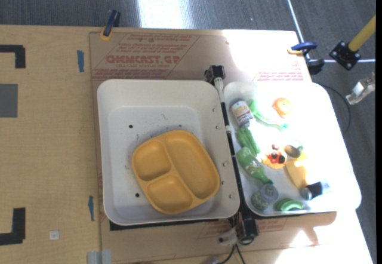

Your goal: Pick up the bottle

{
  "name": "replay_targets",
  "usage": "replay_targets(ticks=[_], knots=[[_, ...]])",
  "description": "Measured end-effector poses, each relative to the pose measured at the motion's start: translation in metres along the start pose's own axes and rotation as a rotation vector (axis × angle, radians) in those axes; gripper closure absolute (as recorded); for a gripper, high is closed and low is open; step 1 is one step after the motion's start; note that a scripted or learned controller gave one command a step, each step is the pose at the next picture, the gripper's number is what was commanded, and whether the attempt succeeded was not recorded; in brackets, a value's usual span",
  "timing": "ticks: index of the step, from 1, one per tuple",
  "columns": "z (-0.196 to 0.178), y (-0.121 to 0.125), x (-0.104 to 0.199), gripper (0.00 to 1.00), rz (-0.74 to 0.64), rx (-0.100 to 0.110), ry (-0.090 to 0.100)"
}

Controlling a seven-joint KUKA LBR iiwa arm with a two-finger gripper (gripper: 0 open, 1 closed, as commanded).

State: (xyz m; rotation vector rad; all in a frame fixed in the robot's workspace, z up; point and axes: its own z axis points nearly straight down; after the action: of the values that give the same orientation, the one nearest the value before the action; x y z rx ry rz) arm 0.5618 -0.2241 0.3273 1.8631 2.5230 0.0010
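Two shallow white bins sit side by side on a brown cardboard-covered bench (pixel 54 137). The left bin (pixel 119 98) holds a yellow plastic three-compartment plate (pixel 174 171), lying flat toward its near side. The right bin (pixel 334 149), brightly lit, holds small clutter. Measured from the plate: a small clear bottle with a white label (pixel 241 113) lies up and to the right, a green crumpled plastic piece (pixel 249 155) just right, and an orange block (pixel 296 172) farther right.
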Motion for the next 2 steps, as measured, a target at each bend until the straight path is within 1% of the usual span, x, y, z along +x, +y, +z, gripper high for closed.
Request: replay_targets(ticks=[1, 2], knots=[[-0.042, 0.047, -0.014, 1.00, -0.354, -0.002, -0.002], [-0.114, 0.065, -0.020, 1.00, -0.964, -0.003, -0.004]])
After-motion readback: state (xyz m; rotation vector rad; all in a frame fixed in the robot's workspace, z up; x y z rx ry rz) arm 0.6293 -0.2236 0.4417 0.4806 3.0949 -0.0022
